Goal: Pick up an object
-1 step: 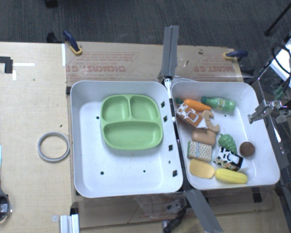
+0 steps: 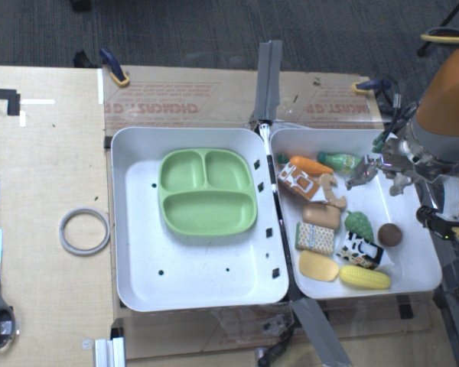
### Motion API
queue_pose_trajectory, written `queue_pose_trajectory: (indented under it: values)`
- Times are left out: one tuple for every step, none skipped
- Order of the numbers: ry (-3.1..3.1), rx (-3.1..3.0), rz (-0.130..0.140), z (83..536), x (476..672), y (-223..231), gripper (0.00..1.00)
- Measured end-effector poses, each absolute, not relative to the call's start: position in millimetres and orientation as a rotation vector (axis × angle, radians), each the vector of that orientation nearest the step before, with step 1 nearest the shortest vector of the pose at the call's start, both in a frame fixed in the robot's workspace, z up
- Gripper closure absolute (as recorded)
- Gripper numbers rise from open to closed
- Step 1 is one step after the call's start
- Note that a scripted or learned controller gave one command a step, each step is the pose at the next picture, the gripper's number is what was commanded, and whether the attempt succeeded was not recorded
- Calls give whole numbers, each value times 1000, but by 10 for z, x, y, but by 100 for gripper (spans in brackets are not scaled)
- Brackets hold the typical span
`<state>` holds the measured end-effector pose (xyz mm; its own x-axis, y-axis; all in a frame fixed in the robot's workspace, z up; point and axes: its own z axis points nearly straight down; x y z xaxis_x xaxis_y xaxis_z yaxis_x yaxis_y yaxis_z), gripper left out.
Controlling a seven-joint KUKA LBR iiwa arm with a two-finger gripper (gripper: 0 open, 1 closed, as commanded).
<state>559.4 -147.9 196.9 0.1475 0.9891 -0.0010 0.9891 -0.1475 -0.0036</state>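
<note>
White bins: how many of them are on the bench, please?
2. The left white bin holds a green divided plate. The right white bin holds the toy foods, with the gripper above its far right side.

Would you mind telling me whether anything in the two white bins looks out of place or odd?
Nothing looks spilled or damaged. The green divided plate sits slightly askew in the left white bin, while the toy foods, such as the yellow corn cob and orange carrot, lie jumbled in the right white bin.

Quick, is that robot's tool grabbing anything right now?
Tool: hovering over the right bin, nothing visibly held; open or closed cannot be told.
</note>
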Motion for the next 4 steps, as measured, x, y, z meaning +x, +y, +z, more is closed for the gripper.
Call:
queue_pose_trajectory:
  values:
    - [-2096,-2340,1,1012,5395,-1561,0]
    - [-2135,-2303,1,918,5208,-1704,0]
    - [-2134,-2308,1,1017,5216,-1719,100]
    - [-2251,-2200,-5,943,4937,-1740,100]
